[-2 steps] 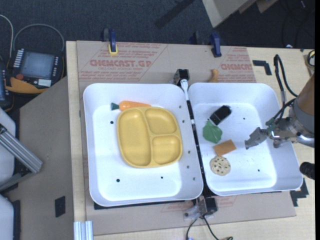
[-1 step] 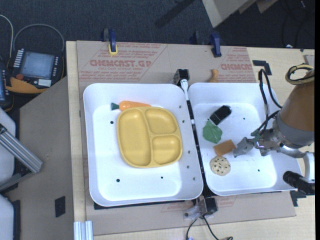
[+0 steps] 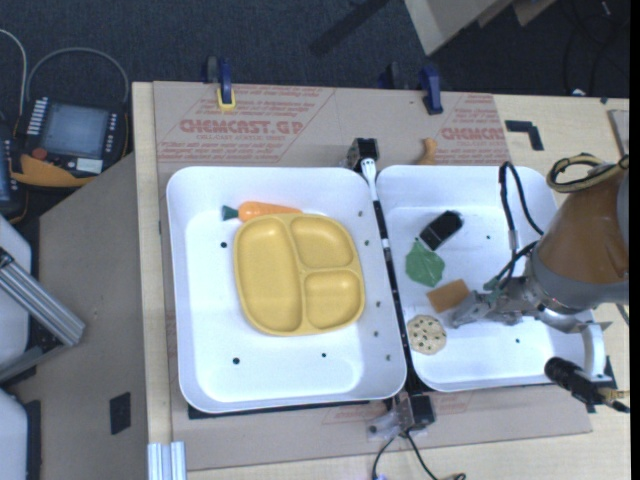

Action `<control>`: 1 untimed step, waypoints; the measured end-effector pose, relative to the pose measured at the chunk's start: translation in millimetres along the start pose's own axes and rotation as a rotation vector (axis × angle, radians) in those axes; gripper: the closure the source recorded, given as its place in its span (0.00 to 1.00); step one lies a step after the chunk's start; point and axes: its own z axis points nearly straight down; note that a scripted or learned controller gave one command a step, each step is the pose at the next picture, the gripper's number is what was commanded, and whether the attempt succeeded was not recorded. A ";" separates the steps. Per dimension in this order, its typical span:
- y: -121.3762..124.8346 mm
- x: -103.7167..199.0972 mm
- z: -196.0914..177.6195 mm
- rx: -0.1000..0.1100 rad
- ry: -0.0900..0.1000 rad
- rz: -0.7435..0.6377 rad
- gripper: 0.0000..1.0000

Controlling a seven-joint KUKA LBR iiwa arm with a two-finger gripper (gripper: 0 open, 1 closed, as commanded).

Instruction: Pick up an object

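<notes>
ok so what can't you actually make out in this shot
- Pincer, camera view: too small and blurred to tell open from shut.
- Carrot: its lower edge is hidden behind the yellow divided plate.
- Arm: cut off by the right edge.
- Black block: too small to identify.

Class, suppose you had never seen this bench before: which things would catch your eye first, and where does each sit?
The yellow plate with three compartments stands out most, lying in the left bin with a toy carrot touching its far edge. In the right bin lie a black block, a green piece, a brown block and a cookie. The arm reaches in from the right, its claw low beside the brown block.
</notes>
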 end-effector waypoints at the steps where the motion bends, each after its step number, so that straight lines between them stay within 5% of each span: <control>1: 1.4 -0.3 -12.6 -0.006 -0.002 0.001 1.00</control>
